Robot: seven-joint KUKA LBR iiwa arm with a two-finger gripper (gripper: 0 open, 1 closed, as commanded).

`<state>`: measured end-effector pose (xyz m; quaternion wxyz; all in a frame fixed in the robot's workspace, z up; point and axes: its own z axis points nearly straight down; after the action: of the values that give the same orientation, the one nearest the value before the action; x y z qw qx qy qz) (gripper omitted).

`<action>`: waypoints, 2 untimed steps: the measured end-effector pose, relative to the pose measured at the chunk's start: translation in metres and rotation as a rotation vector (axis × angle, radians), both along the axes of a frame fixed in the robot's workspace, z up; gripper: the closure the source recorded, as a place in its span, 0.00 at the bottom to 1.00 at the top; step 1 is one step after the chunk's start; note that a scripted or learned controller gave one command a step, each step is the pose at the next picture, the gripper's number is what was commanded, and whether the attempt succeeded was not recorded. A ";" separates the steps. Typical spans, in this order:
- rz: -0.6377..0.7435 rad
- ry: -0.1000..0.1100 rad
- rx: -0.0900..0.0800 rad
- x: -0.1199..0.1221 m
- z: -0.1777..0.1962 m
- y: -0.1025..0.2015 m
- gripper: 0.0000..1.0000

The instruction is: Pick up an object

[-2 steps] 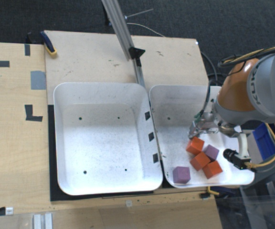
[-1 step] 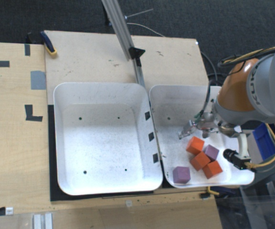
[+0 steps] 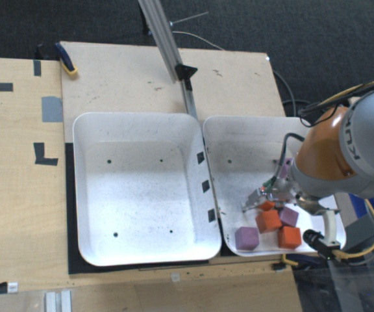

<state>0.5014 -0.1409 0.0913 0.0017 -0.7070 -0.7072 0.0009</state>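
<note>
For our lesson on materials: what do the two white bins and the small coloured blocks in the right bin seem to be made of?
White bins: likely moulded plastic; smooth, rounded corners, dark speckles suggesting wear.
Orange blocks: probably foam or soft plastic; matte, with no glare and slightly softened edges.
Purple blocks: the same matte look, so likely the same material, though the view cannot confirm it.

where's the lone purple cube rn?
The purple cube sits in the right bin, near its front edge, just left of the orange cubes below the gripper.
</note>
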 end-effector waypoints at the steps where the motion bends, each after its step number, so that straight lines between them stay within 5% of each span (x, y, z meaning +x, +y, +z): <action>1: 0.002 0.001 0.001 0.001 0.010 0.000 1.00; 2: 0.002 0.001 0.001 0.001 0.009 0.000 0.00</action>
<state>0.5022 -0.1405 0.1007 0.0026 -0.7064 -0.7078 0.0009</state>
